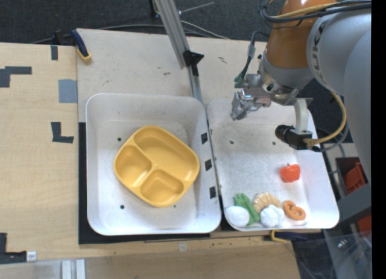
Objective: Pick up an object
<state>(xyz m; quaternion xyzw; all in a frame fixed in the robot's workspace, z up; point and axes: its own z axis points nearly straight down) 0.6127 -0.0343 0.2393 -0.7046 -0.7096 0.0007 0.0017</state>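
My gripper (239,110) hangs over the far left corner of the right bin (253,157), with nothing visible between its fingers. Several small objects lie well away from it: a red pepper-like piece (290,173) toward the right side, and along the near edge a green item (244,202), two white lumps (237,216) (271,215), a beige ridged piece (265,200) and an orange ring-shaped piece (295,210).
A yellow divided plate (157,165) lies in the left bin (102,151). A slanted metal pole (175,31) rises behind the bins. A black connector with a yellow cable (292,135) hangs off the arm over the right bin's far side.
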